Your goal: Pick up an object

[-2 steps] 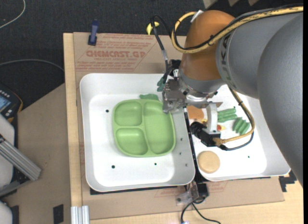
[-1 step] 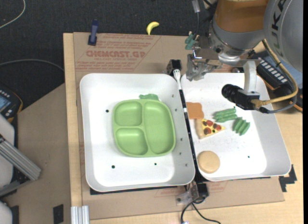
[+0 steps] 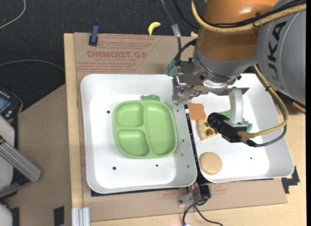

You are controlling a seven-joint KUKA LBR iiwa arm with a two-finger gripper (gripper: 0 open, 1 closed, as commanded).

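From my remote seat I log the right bin (image 3: 272, 113) holding a round tan cookie-like piece (image 3: 211, 162) near its front left corner and an orange-brown square slice (image 3: 197, 111) by its left wall, while a green divided plate (image 3: 145, 128) lies flat in the left bin (image 3: 97, 123). The arm (image 3: 233, 21) reaches in from the right and hangs low over the right bin's back left — gripper (image 3: 187, 91) at the divide between the bins, its state I cannot tell. Cardboard (image 3: 116, 55) behind the bins reads "CHEMCAST" in red.
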